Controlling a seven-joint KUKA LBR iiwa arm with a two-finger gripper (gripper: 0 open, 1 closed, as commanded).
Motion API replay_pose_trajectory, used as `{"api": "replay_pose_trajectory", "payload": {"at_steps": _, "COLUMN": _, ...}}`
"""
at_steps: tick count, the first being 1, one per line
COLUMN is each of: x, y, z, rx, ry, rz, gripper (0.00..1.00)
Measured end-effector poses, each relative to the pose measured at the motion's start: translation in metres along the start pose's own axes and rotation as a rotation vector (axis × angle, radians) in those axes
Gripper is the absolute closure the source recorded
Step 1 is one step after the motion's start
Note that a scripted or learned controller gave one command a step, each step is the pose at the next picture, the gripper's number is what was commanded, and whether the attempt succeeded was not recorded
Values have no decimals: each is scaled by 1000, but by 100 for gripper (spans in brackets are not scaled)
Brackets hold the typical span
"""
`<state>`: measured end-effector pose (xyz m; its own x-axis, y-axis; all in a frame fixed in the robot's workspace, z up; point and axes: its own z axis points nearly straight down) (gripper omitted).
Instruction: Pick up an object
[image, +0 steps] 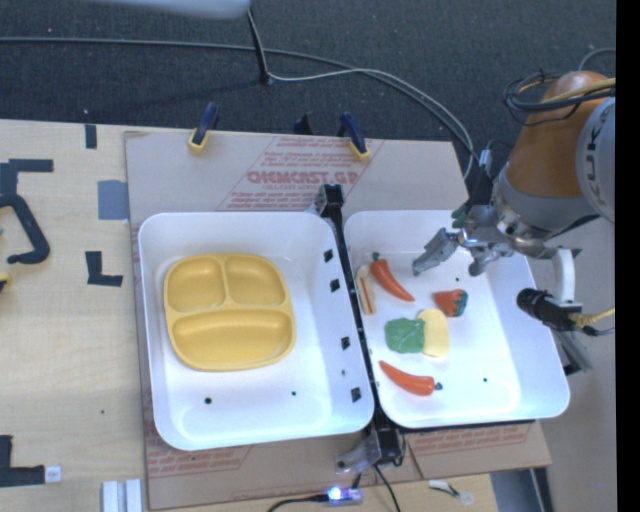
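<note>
Right bin (520, 385): open, empty jaws above.

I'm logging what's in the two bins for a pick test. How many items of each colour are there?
Red: 3, two peppers and a strawberry
Yellow: 2, the divided tray and a yellow piece
Green: 1, a leafy piece
Tan: 1, a thin stick
Total: 7

Even, bright overhead light is washing the two shallow white plastic bins (245, 425), leaving only soft, faint shadows beneath the items. A pale blurred glare is smearing the top-left edge. The grey-and-orange arm (560, 150) is looking slightly soft; the rest is staying reasonably sharp.
</note>
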<state>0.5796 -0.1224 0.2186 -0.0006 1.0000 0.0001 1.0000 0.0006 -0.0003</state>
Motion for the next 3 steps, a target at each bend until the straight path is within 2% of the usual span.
{"api": "replay_pose_trajectory", "payload": {"at_steps": 2, "x": 14, "y": -13, "z": 105, "rx": 6, "ry": 1, "rz": 0, "gripper": 0}}
{"api": "replay_pose_trajectory", "payload": {"at_steps": 3, "x": 14, "y": -12, "z": 133, "rx": -3, "ry": -1, "rz": 0, "gripper": 0}}
